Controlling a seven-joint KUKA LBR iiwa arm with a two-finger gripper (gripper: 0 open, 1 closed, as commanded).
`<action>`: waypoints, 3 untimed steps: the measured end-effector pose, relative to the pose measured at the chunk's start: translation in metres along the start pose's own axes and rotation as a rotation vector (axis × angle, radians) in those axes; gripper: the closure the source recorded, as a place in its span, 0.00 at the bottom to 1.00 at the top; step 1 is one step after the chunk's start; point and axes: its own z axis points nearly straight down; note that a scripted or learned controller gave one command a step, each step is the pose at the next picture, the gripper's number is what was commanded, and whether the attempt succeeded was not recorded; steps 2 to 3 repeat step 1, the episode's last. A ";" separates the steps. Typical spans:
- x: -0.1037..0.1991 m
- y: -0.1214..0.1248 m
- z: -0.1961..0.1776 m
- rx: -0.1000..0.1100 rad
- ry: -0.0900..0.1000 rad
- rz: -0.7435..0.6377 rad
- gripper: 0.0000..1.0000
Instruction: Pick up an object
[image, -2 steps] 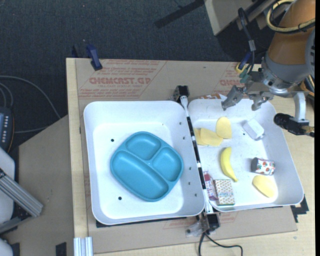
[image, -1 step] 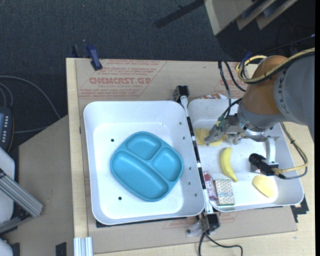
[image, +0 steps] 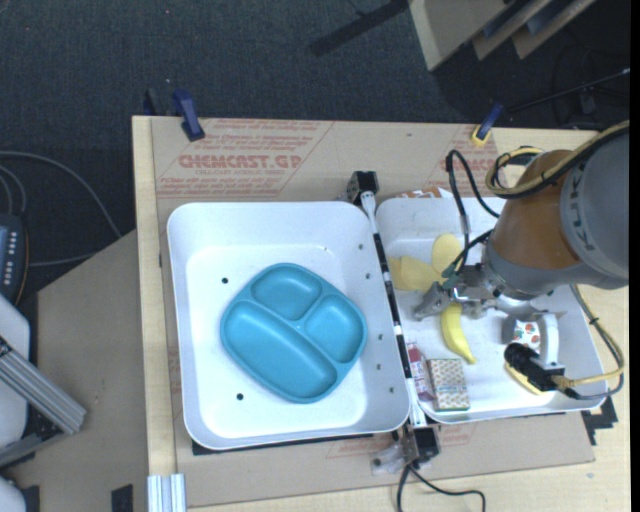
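Banana (image: 457, 334) grasp: slip risk

Banana lies in the right bin (image: 590, 385), just beyond the boxed snack (image: 447, 385). Hand (image: 462, 294) sits touching its far end; can't tell its state. End-on contact may roll the banana away.

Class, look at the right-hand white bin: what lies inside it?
Inside the right bin lie a yellow banana, a pale yellow piece and a small patterned box. The arm covers whatever lies beneath it.
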 end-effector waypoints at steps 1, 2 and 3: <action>0.000 0.001 -0.010 -0.002 0.000 0.002 1.00; 0.000 0.001 -0.010 -0.002 0.000 0.002 1.00; 0.000 0.001 -0.010 -0.002 0.000 0.002 1.00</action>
